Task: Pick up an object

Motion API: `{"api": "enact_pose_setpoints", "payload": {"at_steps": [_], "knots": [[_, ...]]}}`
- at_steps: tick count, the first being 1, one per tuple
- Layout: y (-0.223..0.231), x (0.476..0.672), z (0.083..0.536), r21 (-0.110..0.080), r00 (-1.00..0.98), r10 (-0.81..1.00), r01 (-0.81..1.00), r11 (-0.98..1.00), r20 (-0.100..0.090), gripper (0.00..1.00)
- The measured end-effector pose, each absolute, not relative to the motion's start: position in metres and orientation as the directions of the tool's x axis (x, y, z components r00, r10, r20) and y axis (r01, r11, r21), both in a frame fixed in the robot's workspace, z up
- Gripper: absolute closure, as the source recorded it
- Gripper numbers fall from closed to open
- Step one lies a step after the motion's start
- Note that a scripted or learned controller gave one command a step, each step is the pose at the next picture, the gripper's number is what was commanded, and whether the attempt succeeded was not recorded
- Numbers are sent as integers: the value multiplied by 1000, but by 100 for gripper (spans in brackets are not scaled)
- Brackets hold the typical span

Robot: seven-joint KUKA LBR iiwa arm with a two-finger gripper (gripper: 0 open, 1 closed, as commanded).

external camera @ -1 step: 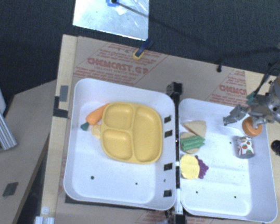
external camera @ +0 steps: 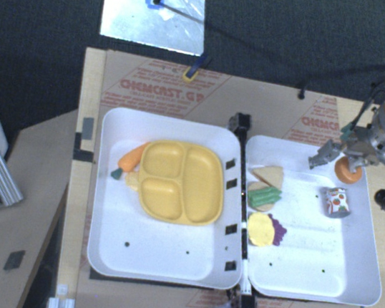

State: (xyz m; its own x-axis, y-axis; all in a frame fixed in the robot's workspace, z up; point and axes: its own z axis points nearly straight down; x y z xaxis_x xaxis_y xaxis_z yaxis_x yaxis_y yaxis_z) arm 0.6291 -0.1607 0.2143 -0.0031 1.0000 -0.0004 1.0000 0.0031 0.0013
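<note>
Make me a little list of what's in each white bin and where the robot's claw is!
left bin: yellow divided plate, toy carrot at the plate's left edge
right bin: sandwich slice, green pea pod, yellow round piece, purple grapes, small printed box, orange round toy
gripper: above the right bin's far right corner, beside the orange round toy
held: nothing seen between the fingers

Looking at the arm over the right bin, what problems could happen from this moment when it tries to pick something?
1. The gripper hangs at the right bin's far rim beside a small orange object; going for it, a finger may strike the wall.
2. The sandwich piece, green piece, yellow piece and purple piece crowd together by the divider, so a grasp there may catch two or push one away.
</note>
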Motion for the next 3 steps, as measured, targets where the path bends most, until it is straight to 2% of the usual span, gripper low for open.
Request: {"api": "enact_pose_setpoints", "payload": {"at_steps": [1, 2, 3], "knots": [[-154, 621, 162, -3, -2, 1000, 1000, 2, 1, 0], [-152, 630, 112, -2, -5, 1000, 1000, 5, 1, 0], [-151, 633, 87, 5, -6, 1000, 1000, 6, -1, 0]]}}
